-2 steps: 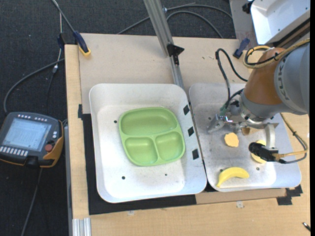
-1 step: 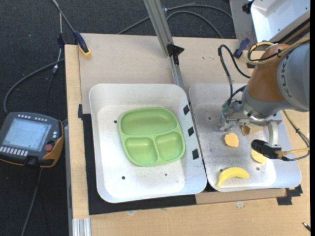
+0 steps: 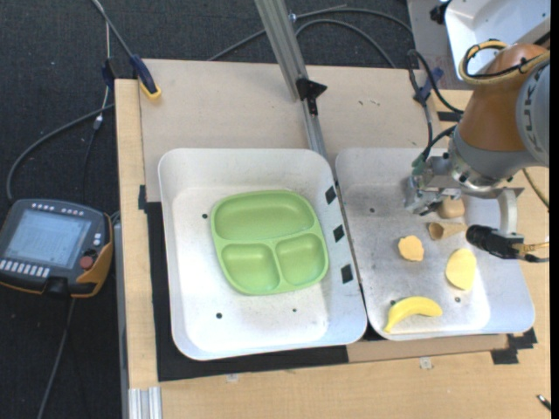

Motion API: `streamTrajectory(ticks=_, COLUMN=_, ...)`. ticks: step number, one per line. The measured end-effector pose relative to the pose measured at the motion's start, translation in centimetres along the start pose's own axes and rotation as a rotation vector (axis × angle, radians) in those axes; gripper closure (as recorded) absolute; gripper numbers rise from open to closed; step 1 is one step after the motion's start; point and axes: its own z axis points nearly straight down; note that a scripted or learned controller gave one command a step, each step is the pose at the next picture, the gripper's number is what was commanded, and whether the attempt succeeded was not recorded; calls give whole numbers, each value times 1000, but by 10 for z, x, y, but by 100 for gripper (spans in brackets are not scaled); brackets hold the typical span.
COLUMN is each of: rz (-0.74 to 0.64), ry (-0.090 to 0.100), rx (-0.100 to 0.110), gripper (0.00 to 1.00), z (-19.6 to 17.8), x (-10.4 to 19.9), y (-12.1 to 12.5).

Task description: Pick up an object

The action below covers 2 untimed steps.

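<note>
Camera view: several small yellow and tan food pieces point(image 3: 411, 249) and a banana point(image 3: 413, 311) lie in the right bin point(image 3: 384, 182). Reaching in from the right, the arm's gripper point(image 3: 425, 192) sits low by the tan pieces. A green divided plate point(image 3: 268, 240) rests in the left bin point(image 3: 188, 234).

Both bins, the left bin point(image 3: 179, 234) and the right bin point(image 3: 376, 234), are white, the right one speckled with faint grey marks. A pale green divided plate point(image 3: 269, 240) has three compartments of the same green. The banana point(image 3: 413, 311) is bright yellow, as are a rounded piece point(image 3: 461, 269) and a smaller, more orange-yellow lump point(image 3: 411, 249). A small cone-shaped piece point(image 3: 445, 229) is tan. The counter point(image 3: 218, 103) is light beige wood with black tape at the bins' edges. The arm point(image 3: 502, 103) is grey with an orange band.
</note>
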Motion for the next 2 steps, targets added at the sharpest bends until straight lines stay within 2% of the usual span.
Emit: streamTrajectory(ticks=2, rz=-1, ry=0, rx=-1, gripper=100, z=-99, x=0, y=-3)
